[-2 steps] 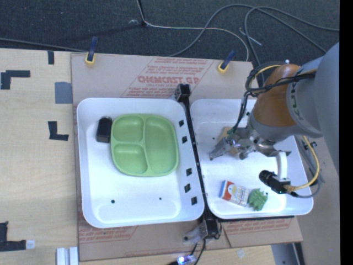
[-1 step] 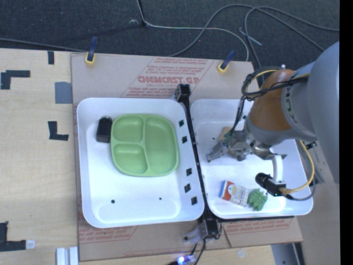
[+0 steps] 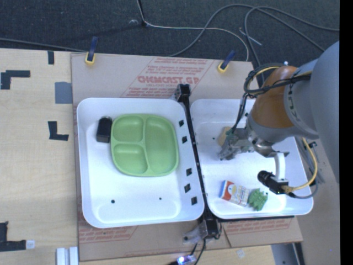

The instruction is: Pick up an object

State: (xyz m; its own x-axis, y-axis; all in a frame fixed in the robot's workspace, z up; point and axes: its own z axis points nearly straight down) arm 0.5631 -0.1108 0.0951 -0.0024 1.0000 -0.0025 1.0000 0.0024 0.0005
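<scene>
My gripper is low in the right bin, near its middle-left, under the grey arm and orange band. A tan object shows just beside the gripper's tip; whether it sits between the fingers is hidden. Near the bin's front lie a small white and red carton and a green broccoli-like piece, side by side. The left bin holds a green divided plate with a small black block at its left edge.
A black divider strip runs between the two bins. Cables loop over the arm and behind the bench. Cardboard lies under the bins, held by yellow and blue clamps at the back.
</scene>
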